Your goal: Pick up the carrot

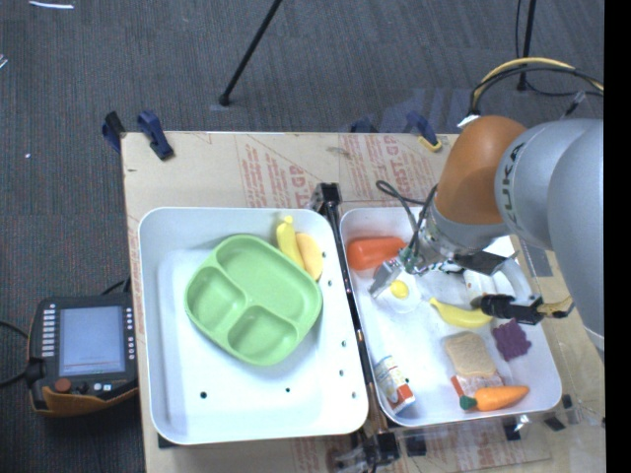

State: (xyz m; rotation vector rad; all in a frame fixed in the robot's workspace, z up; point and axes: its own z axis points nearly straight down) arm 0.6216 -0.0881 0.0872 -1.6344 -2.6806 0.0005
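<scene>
Carrot [496, 397] lies at the near edge of the right bin [552, 363], just in front of the bread slice [470, 355] and well apart from the pincer [391, 276]. We see the pincer low over the fried egg [399, 290] beside the orange pepper [373, 252]; we cannot tell whether it is apart or together. We also note a banana [460, 313], a purple piece [511, 340], a small bottle [392, 380], and a green plate [254, 299] in the left bin [158, 363].

Just one camera on me, fixed up above the bench [237, 166] and looking down at a slant, far enough back to fit both white bins, the left bin [163, 363] and right bin [547, 363], plus some floor. My arm [532, 180] comes in from its right side.
</scene>
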